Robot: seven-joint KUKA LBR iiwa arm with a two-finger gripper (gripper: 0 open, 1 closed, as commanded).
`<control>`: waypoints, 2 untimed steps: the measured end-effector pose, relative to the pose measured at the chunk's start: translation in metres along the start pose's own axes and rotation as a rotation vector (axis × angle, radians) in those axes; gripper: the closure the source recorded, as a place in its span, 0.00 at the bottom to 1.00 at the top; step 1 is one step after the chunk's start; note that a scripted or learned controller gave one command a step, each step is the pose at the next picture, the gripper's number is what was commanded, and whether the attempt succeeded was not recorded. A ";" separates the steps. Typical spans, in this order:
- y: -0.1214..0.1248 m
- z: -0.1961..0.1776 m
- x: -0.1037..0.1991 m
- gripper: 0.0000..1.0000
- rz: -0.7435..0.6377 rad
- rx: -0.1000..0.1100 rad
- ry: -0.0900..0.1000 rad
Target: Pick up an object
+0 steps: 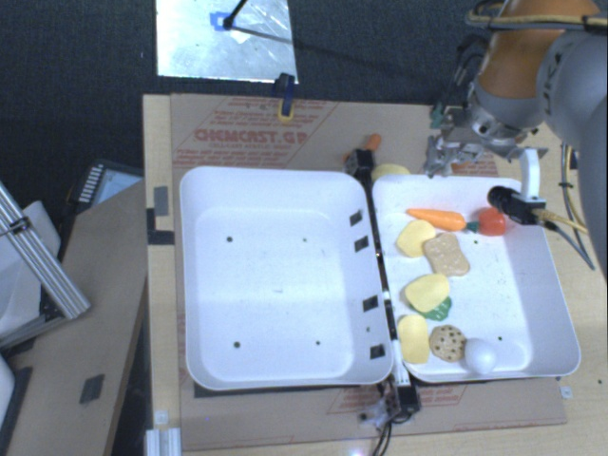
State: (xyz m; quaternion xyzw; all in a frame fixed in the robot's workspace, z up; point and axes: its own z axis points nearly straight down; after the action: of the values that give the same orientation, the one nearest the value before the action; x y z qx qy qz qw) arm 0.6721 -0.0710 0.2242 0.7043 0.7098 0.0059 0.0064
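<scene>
The right bin (532,321) holds several toy foods. An orange carrot (435,218) and a red tomato (491,222) lie near its back. A tan cracker (446,254), a yellow piece (414,237) and a yellow-and-green piece (428,294) sit in the middle. Another yellow piece (413,339), a speckled cookie (446,342) and a white ball (480,356) lie at the front. My gripper (448,160) hangs above the back rim of this bin, behind the carrot and apart from every item. Nothing shows in its grasp.
The left bin (275,274) stands beside the right one. A yellow item (389,172) rests at the right bin's back left corner, and a small orange thing (373,142) lies on the bench behind it. A black fitting (511,203) on the arm overhangs the tomato.
</scene>
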 end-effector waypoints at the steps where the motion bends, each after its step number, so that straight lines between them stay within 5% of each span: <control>1: 0.002 -0.164 0.020 1.00 0.000 -0.005 -0.001; 2: 0.002 -0.313 0.040 1.00 0.000 -0.004 0.000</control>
State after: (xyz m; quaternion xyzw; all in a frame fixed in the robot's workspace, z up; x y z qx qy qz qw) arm 0.6683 -0.0303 0.5368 0.7042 0.7099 0.0074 0.0080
